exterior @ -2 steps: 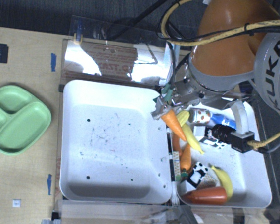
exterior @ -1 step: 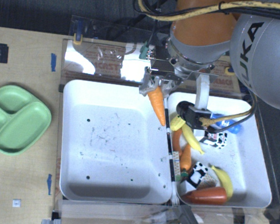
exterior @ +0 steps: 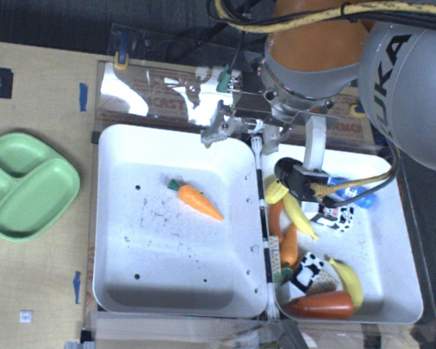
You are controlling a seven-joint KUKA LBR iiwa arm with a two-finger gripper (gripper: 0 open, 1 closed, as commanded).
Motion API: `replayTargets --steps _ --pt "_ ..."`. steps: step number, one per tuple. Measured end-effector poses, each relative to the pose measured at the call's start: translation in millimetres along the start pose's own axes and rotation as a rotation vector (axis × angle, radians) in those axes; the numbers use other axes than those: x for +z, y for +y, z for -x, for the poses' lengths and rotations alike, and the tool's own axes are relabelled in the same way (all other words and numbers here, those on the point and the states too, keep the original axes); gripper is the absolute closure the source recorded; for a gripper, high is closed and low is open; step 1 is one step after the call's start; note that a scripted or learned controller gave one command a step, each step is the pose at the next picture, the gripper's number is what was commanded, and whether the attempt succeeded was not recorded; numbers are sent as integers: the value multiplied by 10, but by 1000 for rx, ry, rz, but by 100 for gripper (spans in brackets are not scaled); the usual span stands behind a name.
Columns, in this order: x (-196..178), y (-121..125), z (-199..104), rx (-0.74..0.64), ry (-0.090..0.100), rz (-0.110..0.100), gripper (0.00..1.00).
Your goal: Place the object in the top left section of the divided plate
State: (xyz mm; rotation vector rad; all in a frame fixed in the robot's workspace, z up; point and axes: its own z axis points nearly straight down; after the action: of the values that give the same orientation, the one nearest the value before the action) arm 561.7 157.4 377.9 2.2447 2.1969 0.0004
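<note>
A green divided plate (exterior: 19, 185) with three sections rests on the wooden bench left of the bins. A small orange toy carrot (exterior: 200, 201) with a green top lies in the middle of the left bin (exterior: 116, 260). My gripper (exterior: 242, 137) hangs over the back edge of that bin, near the divider between the two bins, above and right of the carrot and apart from it. Its fingers (exterior: 214, 133) are spread open with nothing between them.
The right bin (exterior: 395, 258) holds two bananas (exterior: 295, 213), another carrot (exterior: 290, 243), a red sausage-like piece (exterior: 322, 303), cow-patterned toys (exterior: 310, 271) and a blue item (exterior: 359, 194). The arm's grey body (exterior: 422, 75) looms over the right bin's back.
</note>
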Motion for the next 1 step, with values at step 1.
replayTargets --steps 1 --pt "991 275 -695 43 0 -3 0"
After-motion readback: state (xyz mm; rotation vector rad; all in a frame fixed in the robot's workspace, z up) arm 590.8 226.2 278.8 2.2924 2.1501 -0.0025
